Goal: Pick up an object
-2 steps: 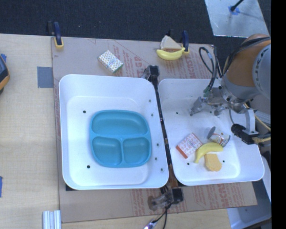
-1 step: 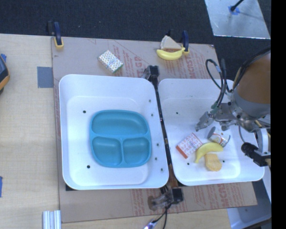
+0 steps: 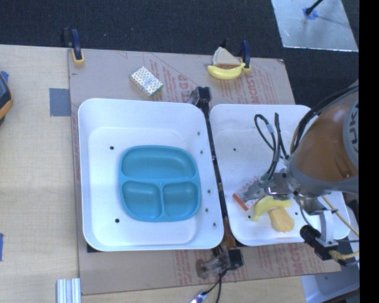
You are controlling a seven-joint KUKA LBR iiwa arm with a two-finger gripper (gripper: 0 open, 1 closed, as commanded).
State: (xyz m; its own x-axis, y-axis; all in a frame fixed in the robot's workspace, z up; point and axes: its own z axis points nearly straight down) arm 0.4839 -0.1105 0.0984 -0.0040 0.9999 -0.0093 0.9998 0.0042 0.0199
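My hand (image 3: 273,191) hangs low in the right bin (image 3: 240,122); I cannot tell how it is set. Toy banana (image 3: 270,205) lies at my six o'clock: likely light, smooth, curved; I'd grip mid-body.

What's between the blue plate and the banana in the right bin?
Bare left-bin floor, both bins' adjoining walls, then an orange stick short of the banana, beyond the blue plate.

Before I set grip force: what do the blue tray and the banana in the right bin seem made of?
Blue tray: likely moulded plastic, smooth with a soft sheen, uniform colour, rounded compartments. Banana: probably a plastic or foam toy, flat even yellow; too small to be sure.
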